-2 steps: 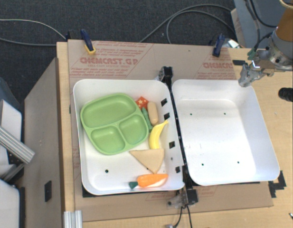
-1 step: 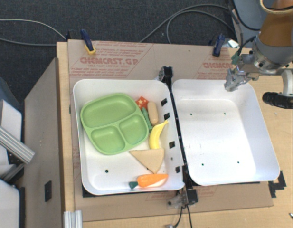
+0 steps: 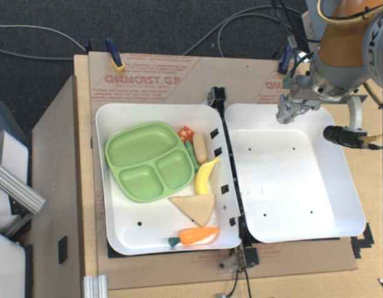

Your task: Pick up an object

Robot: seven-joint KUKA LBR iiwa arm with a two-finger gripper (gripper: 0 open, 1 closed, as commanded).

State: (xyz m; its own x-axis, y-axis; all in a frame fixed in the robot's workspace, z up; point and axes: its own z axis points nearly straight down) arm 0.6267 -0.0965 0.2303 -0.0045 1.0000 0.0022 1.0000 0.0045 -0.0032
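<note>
gripper (image 3: 292, 112): finger state cannot be told, nothing seen held | above far rim of right bin (image 3: 340, 185) | objects in left bin (image 3: 104, 185): green tray (image 3: 148, 161), banana (image 3: 205, 176), carrot (image 3: 198, 235)

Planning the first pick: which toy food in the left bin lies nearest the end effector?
The hot dog, beside the green tray's right edge, lies nearest the end effector. The banana, wedge and carrot lie lower, farther away.
</note>
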